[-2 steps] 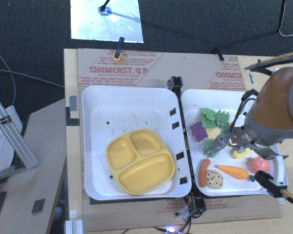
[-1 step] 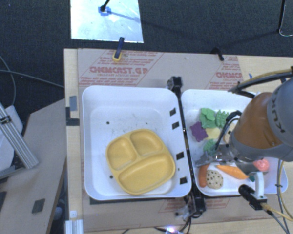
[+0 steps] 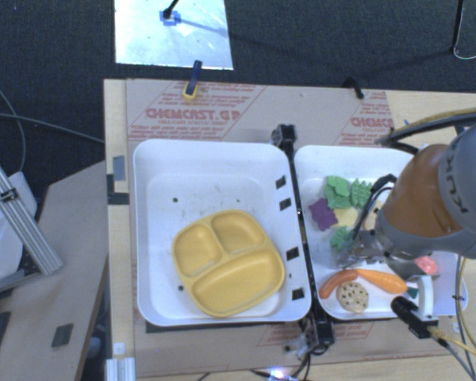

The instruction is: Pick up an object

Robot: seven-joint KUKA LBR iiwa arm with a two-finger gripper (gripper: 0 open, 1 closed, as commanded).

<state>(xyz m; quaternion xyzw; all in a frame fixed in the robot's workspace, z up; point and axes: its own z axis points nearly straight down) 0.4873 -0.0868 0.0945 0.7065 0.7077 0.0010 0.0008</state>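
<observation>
My gripper [image 3: 351,250] is low in the right bin [image 3: 317,161], under the grey and orange arm [image 3: 428,201] that covers the bin's right half. It hangs beside a small green piece [image 3: 340,236] and just above an orange carrot [image 3: 381,279]. A red sausage [image 3: 335,282] and a round cookie [image 3: 352,296] lie at the bin's front. Toward the back sit a green leafy toy [image 3: 347,190], a purple piece [image 3: 323,213] and a yellow piece [image 3: 346,217]. Nothing is seen lifted.
The left bin [image 3: 155,213] holds a yellow divided plate [image 3: 228,262]. A black divider with clips [image 3: 293,213] runs between the bins. A pink item [image 3: 426,267] peeks out by the arm. Cables [image 3: 452,340] trail at the front right.
</observation>
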